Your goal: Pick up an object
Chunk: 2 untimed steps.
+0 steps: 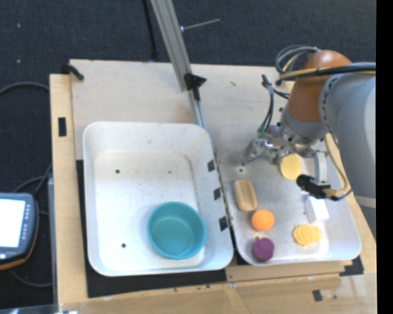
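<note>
My gripper (265, 148) hangs low over the back part of the right bin (340, 250), under the orange-banded wrist. A round yellow object (290, 167) sits just to its right, partly tucked under the wrist; whether it is touched is unclear. In front of it lie a tan oblong block (245, 195), an orange ball (262, 220), a purple fruit-like piece (262, 248) and a ridged yellow piece (306, 235), all loose on the bin floor.
The left bin (118, 142) holds a teal bowl (176, 229) near its front right corner. A slanted metal post (173, 38) rises behind the bins. A screen device (6, 227) sits off the bench at the left.
</note>
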Tool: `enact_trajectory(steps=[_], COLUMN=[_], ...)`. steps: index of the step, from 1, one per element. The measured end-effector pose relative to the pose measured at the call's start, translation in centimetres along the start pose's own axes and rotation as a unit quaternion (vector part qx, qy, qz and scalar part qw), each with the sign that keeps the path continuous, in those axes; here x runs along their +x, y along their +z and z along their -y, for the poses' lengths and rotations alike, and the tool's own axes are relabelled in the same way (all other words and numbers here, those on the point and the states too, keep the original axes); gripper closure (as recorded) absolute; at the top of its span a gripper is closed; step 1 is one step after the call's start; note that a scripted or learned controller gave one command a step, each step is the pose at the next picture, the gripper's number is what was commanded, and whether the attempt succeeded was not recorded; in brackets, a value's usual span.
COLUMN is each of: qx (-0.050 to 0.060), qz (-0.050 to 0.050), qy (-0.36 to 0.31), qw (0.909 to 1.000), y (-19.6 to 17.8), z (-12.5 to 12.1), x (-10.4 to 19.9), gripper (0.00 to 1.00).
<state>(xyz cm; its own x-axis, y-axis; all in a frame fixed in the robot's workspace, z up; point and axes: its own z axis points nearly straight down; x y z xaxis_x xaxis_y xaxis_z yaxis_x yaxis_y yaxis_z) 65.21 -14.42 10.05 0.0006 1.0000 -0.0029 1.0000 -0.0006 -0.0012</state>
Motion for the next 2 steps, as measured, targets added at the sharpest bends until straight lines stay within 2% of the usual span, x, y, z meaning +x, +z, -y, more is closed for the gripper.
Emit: enact_trajectory(steps=[1,2], qx=[-0.002,-0.004], qz=[0.000,-0.001], qy=[0.001,-0.002], qw=[1.0000,1.0000], y=[-1.3,-7.3], z=[-0.1,-0.2], x=[-0.1,0.6], gripper=[1.00,1.00])
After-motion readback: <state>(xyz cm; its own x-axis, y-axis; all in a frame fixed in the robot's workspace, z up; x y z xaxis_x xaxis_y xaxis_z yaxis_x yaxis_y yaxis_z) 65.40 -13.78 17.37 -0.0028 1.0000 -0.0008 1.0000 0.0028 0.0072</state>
